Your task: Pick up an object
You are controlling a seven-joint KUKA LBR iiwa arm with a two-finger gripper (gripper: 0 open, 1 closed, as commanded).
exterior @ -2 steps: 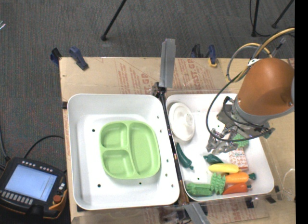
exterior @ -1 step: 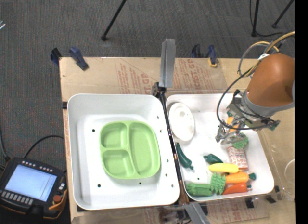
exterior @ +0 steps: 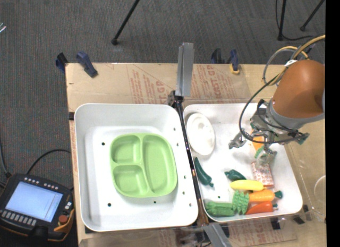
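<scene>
My gripper (exterior: 264, 153) hangs over the right part of the right bin (exterior: 223, 114), below the arm's orange band (exterior: 300, 87). Directly under it lies a pink and red packet (exterior: 262, 175), and a small orange piece (exterior: 258, 146) shows beside the wrist. Toys are piled along the bin's front: a yellow banana (exterior: 247, 185), an orange carrot (exterior: 261, 195), a green ridged piece (exterior: 240, 202), a green block (exterior: 220, 207) and a dark green pepper (exterior: 203, 172). Whether the gripper touches the packet is unclear.
A white round dish (exterior: 200, 133) leans at the right bin's left wall. The left bin (exterior: 87, 134) holds a green divided plate (exterior: 143, 164). A grey post (exterior: 185, 73) stands behind the bins. A pendant with a screen (exterior: 34, 203) lies at lower left.
</scene>
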